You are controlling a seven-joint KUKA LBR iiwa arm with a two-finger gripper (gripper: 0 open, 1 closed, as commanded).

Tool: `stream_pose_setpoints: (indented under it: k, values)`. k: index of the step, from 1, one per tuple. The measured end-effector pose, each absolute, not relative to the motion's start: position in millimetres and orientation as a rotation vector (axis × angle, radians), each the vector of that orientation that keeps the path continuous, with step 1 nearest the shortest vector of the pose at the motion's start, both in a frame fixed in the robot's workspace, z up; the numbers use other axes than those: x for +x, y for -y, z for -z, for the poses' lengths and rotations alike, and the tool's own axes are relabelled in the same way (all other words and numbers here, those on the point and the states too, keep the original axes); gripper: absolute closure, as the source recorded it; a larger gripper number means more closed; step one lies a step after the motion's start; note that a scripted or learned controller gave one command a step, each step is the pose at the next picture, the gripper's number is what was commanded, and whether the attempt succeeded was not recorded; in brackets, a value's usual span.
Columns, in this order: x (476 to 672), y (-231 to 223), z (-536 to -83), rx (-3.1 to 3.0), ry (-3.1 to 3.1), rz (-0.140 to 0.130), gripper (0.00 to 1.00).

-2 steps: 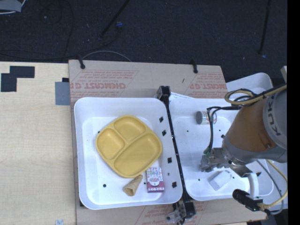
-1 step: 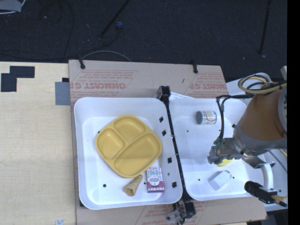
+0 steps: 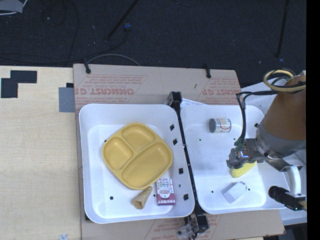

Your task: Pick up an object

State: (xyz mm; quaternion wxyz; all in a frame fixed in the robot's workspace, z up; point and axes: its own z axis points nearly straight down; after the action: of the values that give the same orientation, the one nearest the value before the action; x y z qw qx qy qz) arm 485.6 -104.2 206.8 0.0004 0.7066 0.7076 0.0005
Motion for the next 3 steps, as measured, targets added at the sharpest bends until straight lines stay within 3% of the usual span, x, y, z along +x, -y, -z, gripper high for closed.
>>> stream_pose_setpoints:
  k: [2, 3]
  values:
    - [491.4, 115, -294, 2.219, -2.222, -0.001, 1.0]
    - [506.8, 70, -274, 2.222, -2.228, 0.004, 1.0]
